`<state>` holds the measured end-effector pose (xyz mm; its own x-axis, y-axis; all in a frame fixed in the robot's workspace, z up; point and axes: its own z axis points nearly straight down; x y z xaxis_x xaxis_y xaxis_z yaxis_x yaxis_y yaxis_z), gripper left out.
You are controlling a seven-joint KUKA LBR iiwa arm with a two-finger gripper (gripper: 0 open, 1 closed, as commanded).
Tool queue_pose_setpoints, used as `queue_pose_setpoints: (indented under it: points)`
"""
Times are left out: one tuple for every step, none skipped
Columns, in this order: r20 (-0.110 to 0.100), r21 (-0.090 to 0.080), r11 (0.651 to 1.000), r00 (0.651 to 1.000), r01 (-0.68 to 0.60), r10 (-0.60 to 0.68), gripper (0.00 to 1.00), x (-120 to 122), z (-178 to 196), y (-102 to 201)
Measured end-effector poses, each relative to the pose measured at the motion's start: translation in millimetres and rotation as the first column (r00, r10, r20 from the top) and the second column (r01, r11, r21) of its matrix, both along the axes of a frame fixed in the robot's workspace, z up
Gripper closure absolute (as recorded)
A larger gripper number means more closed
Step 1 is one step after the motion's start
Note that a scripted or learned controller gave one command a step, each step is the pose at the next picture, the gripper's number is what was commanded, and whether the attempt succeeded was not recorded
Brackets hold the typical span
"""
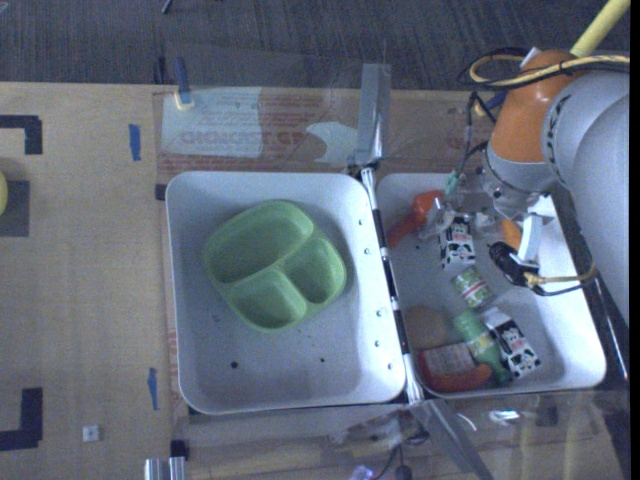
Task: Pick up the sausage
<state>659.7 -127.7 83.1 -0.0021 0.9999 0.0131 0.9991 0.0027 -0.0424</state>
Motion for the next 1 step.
queue_pose_setpoints:
  points:
    - [-0.025,-0.012,0.942,0.942,0.334,-0.334,0.0,-3.6,-1.3,-9.1]
